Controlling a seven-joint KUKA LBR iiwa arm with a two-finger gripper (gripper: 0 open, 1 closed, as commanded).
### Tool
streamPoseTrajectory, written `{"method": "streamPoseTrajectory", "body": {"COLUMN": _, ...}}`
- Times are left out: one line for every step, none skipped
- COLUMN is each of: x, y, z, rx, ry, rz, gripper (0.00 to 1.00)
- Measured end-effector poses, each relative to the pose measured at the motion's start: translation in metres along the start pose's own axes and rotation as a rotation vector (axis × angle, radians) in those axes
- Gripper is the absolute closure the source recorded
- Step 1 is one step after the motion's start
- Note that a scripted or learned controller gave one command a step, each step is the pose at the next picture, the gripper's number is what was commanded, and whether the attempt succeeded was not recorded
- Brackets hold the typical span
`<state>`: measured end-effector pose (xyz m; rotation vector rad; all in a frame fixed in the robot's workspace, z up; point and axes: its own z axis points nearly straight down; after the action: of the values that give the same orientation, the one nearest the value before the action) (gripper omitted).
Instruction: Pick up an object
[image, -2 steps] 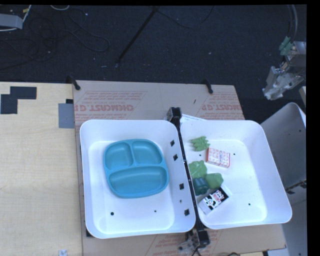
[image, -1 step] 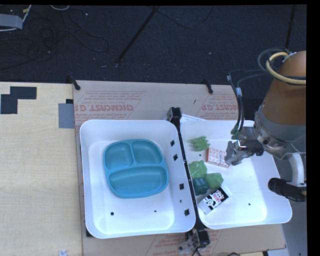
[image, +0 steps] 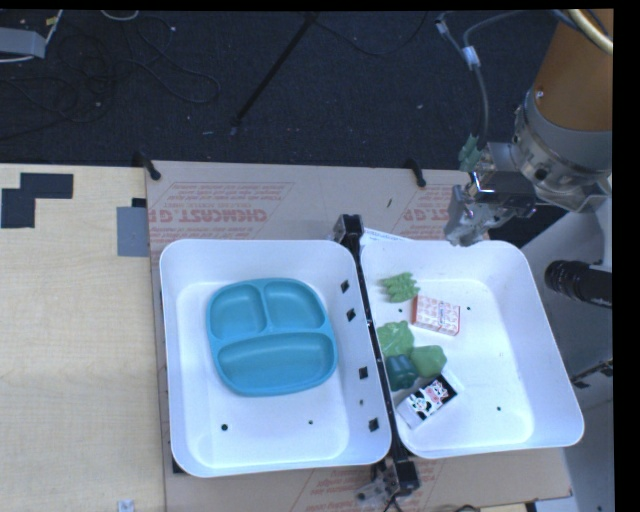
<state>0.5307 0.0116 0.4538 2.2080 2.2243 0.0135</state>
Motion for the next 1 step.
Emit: {"method": "streamPoseTrajectory", "body": {"x": -0.0015, "y": -0.0011, "z": -0.0015, "rx": 0.017, "ry": -0.002, "rz": 0.0, "gripper": 1.0}}
